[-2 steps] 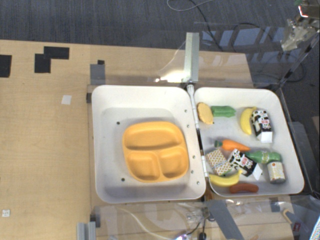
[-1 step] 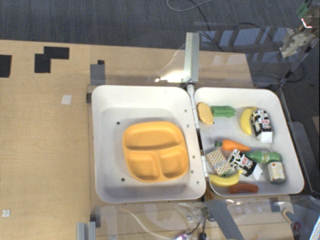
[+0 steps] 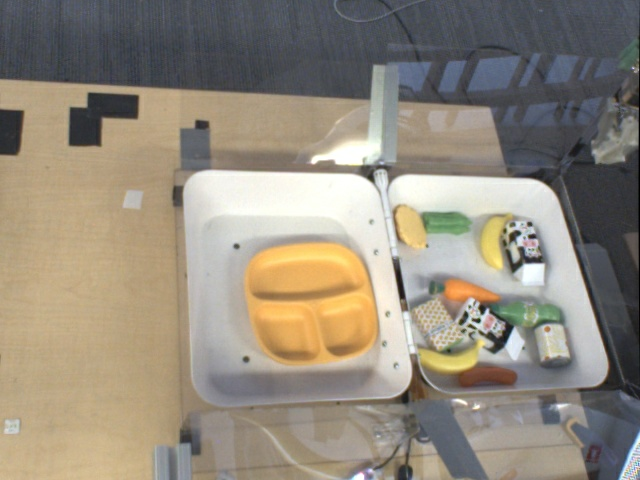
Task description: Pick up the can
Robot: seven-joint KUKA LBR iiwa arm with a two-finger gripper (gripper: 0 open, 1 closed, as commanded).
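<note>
White bins sit side by side; I spot the can point(image 3: 552, 345) upright in the right bin point(image 3: 572, 258), near its front right corner, just beside a green bottle point(image 3: 528, 314). An orange tray point(image 3: 310, 301) fills the left bin point(image 3: 215, 268). I cannot tell the claw's state.

Robotics lab: white bins point(image 3: 200, 268) on taped plywood bench point(image 3: 90, 298), loose cables point(image 3: 420, 8)

- Both white bins point(image 3: 290, 198): smooth plastic, slight sheen.
- Orange divided tray point(image 3: 305, 303): matt moulded plastic.
- Can point(image 3: 551, 344): metal rim on top, paper-like label.
- Bench top point(image 3: 90, 268): matt wood-look board.
- Floor beyond point(image 3: 200, 18): dark, rough, carpet-like weave.
- Bananas point(image 3: 490, 243): glossy plastic look.
</note>
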